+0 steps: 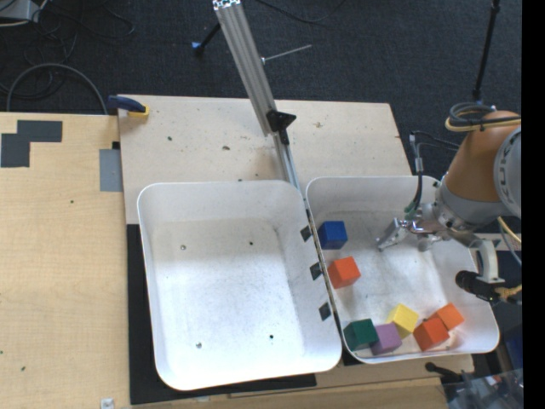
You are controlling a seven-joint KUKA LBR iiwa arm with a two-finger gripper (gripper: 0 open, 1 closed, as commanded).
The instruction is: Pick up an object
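My two-finger gripper (400, 233) hangs spread, empty; nearest small orange cube (344, 272) lies down-left of it, blue cube (332, 233) left.

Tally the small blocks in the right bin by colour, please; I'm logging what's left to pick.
Blue cube block: 1
Orange cube blocks: 3, one alone mid-bin, two together at the near right corner
Green cube block: 1
Purple cube block: 1
Yellow cube block: 1
Total: 7
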